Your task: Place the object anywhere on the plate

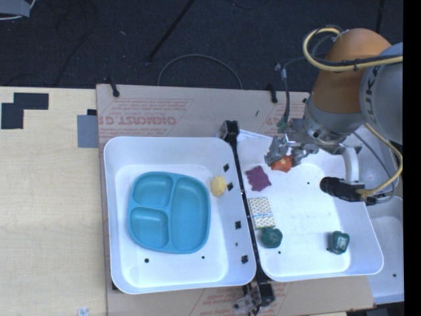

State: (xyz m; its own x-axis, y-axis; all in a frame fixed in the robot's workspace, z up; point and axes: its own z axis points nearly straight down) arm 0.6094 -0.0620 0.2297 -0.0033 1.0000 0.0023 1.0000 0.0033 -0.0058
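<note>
While the grey arm's two-finger gripper (284,158) clamps a small red-orange object (282,164) above the right white bin (355,259), the blue three-compartment plastic plate (170,211) lies toward eight o'clock.

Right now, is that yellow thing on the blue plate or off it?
Off it. The yellow object lies on the left bin's white floor, just beyond the right edge of the blue divided plate.

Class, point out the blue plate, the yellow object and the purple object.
blue plate (152,196): camera view, upper left compartment.
yellow object (218,186): camera view, its middle.
purple object (258,177): camera view, its middle.
</note>
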